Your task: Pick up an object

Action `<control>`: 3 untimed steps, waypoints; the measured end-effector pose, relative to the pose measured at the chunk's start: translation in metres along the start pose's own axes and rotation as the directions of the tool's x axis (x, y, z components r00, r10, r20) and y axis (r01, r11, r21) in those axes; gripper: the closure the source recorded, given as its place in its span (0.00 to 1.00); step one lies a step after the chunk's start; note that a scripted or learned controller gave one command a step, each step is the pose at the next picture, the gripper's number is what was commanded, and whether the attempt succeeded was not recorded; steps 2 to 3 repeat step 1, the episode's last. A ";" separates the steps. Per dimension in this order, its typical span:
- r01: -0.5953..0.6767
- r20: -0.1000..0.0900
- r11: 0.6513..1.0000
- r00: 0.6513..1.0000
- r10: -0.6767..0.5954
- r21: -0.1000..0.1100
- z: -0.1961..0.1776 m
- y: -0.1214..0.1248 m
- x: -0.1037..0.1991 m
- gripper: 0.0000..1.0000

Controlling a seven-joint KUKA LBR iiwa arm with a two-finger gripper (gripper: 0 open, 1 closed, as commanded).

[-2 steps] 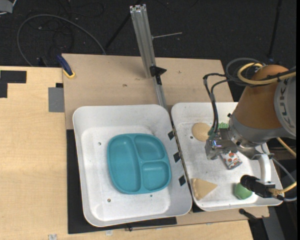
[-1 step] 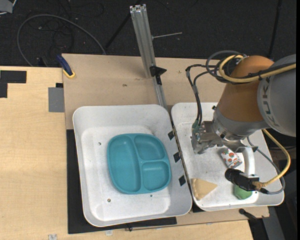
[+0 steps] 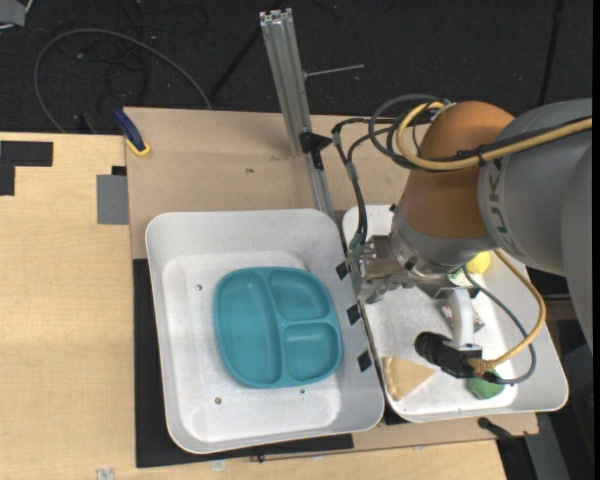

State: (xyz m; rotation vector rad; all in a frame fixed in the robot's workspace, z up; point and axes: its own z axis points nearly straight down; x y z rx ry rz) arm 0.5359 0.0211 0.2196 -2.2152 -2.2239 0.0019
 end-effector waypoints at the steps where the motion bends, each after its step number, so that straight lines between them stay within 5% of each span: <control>1: -0.001 0.001 1.000 1.000 0.001 -0.001 -0.008 0.021 0.046 1.00; 3: -0.001 0.001 1.000 1.000 0.001 -0.001 -0.008 0.021 0.046 1.00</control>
